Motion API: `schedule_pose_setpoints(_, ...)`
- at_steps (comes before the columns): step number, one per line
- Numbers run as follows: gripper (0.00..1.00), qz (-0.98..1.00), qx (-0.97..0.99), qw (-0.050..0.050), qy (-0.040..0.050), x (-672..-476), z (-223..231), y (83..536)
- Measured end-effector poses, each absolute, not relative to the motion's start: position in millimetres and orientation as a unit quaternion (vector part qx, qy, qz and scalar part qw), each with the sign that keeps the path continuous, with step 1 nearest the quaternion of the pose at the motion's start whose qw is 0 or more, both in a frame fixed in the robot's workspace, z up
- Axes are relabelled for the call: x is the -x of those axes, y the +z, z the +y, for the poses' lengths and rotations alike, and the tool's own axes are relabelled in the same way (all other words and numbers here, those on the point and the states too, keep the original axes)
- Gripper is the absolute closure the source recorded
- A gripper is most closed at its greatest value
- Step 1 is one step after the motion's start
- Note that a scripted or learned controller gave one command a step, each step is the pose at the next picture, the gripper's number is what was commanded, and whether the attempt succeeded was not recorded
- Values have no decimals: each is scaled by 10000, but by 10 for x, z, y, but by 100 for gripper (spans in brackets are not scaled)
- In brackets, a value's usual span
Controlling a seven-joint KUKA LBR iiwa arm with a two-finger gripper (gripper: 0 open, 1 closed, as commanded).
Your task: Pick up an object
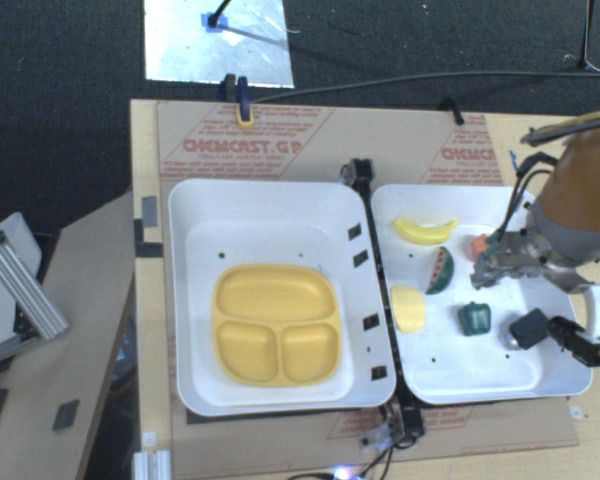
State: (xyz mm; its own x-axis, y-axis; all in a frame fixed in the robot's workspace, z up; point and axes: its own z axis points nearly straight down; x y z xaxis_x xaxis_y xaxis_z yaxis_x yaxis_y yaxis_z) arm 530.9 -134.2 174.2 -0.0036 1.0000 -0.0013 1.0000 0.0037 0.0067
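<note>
Two white bins, left bin and right bin, both look like smooth plastic with a soft sheen. In the left one, a yellow divided tray, smooth matt plastic. Over on the right, the banana, the watermelon slice and the green pepper all read as smooth toy plastic, faintly glossy. Underneath, the table wears a printed brown paper sheet, flat and matt. Upper left of the frame, a shiny foil-like sheet on rough dark carpet. Far left, a ribbed bare metal bar.
</note>
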Motion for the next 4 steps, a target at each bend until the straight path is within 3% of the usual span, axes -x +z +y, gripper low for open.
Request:
schedule_pose_setpoints(2,100,7090,-7052,30,19,-5342,-1346,2812)
schedule_pose_setpoints(4,100,7106,-7036,7,16,-5616,-225,2716)
